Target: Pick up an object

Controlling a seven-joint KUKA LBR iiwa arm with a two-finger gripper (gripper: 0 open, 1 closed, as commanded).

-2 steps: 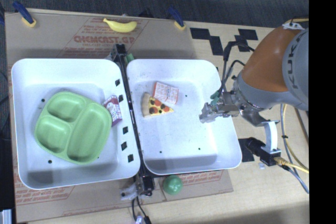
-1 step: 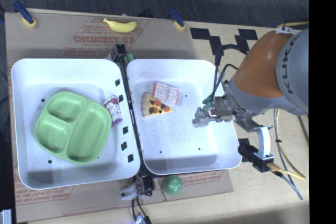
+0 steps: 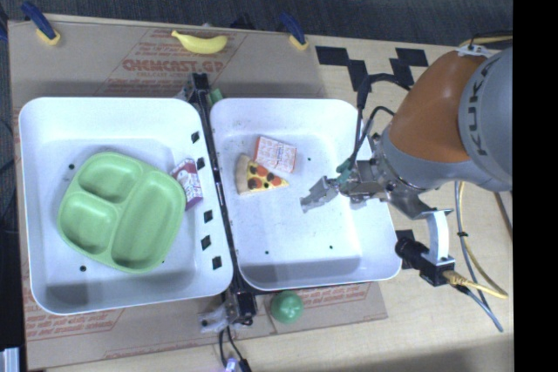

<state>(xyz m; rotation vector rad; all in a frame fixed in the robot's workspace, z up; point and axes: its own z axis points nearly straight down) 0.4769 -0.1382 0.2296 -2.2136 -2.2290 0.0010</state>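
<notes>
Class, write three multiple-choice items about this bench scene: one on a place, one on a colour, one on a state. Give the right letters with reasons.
1. Where does the pizza slice lie?
A. left bin
B. right bin
C. on the cardboard

2. What colour is the divided tray?
A. green
B. red
C. blue

3. What is between the fingers of the pincer?
A. the pizza slice
B. the banana
C. nothing

Answers: 1 B, it lies on the right bin's floor beside a pink packet. 2 A, the tray is pale green. 3 C, the pincer hovers apart from every object.
</notes>
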